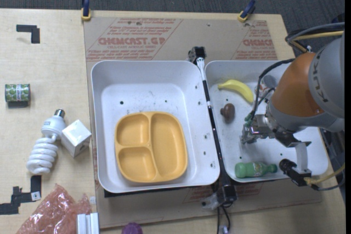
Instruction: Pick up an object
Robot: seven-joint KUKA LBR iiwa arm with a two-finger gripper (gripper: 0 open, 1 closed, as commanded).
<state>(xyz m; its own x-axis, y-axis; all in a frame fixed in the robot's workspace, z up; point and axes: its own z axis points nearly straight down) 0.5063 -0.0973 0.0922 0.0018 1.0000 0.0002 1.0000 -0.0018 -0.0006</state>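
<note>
Curved yellow banana [237,89], smooth white bin [233,68]

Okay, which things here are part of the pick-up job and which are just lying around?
In the job:
gripper
banana
brown object
green bottle
right bin

Lying about:
yellow divided plate in the left bin
light bulb
white cube
green can
red mesh bag
</note>
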